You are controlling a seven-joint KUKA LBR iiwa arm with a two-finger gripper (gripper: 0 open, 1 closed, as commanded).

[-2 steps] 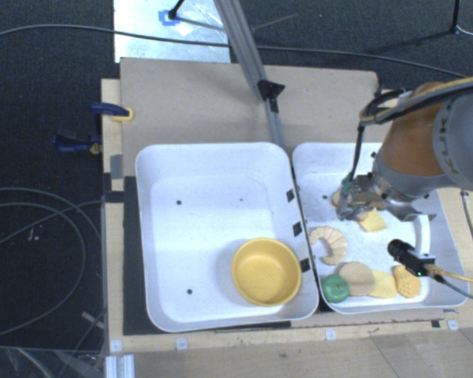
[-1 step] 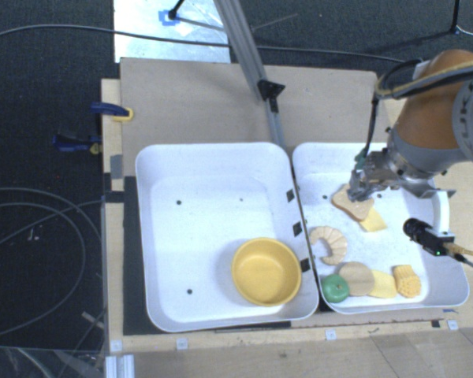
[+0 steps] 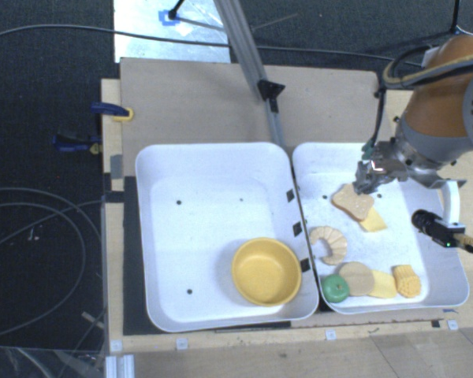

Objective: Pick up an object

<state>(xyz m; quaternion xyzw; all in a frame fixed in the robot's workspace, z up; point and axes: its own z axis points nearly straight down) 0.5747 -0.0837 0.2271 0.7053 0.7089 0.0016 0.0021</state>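
My gripper (image 3: 366,183) hangs low over the right bin (image 3: 319,160), its tip just above the upper edge of a tan bread slice (image 3: 352,205). A yellow cheese wedge (image 3: 373,222) lies against that slice. Further toward the front lie a curved croissant (image 3: 329,244), a green round piece (image 3: 335,289), a beige disc (image 3: 357,277), a pale yellow piece (image 3: 384,287) and a small corn-like block (image 3: 407,280). A yellow bowl (image 3: 266,271) sits in the left bin (image 3: 189,172).
A grey pole (image 3: 248,50) slants down to the divider between the bins. A blue and yellow clamp (image 3: 102,113) grips the board's left edge. Cables lie on the dark floor at left.
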